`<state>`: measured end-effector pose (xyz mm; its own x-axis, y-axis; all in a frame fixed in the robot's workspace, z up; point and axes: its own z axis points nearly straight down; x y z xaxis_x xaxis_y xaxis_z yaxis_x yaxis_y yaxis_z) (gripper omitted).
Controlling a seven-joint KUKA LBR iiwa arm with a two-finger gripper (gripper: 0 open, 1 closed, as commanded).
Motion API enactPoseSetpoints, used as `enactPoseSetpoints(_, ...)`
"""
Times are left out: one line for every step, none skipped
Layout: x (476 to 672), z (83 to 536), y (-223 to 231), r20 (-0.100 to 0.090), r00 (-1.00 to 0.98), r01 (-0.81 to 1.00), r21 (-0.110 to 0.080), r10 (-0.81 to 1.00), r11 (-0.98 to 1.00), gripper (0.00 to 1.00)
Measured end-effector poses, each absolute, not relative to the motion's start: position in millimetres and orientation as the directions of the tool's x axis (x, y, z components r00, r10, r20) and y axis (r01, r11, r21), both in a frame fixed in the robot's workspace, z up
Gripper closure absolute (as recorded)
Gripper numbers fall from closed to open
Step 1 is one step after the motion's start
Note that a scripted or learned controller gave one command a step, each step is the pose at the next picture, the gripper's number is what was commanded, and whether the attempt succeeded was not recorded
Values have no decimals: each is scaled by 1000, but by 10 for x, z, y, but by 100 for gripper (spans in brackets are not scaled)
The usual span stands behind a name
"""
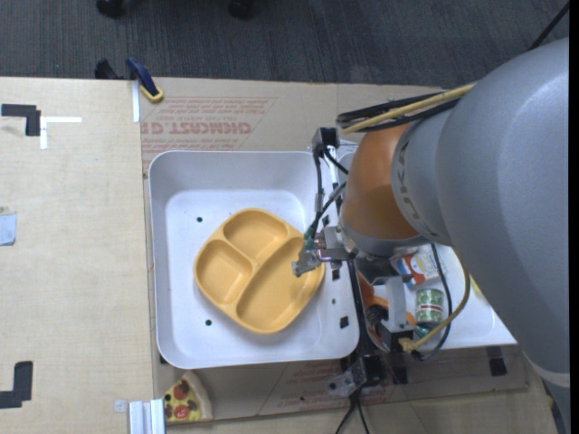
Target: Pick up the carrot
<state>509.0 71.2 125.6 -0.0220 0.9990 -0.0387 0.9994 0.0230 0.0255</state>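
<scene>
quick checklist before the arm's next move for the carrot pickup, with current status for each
1. Carrot located: cannot tell. Something orange shows under the arm in the right bin, but it is too hidden to name.
2. Pincer position known: cannot tell; the arm covers the wrist area over the wall between the bins.
3. Something held: cannot tell.
4. Left bin contents identified: ok, a yellow divided plate lies flat in it.
5. Other items near the target: not ok, a green can and a small packet sit close beside the orange thing.
</scene>
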Motion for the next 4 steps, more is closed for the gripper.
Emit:
enactPoseSetpoints(5108,1350,507,-65,4,1000,28,998,-2,100)
enactPoseSetpoints(4856,1907,967,-3,304,953,-1,953,-304,100)
enactPoseSetpoints(4772,1650,1598,-5,662,749,-1,749,-662,100)
enactPoseSetpoints(4780,1659,2106,-2,943,334,1,334,-943,100)
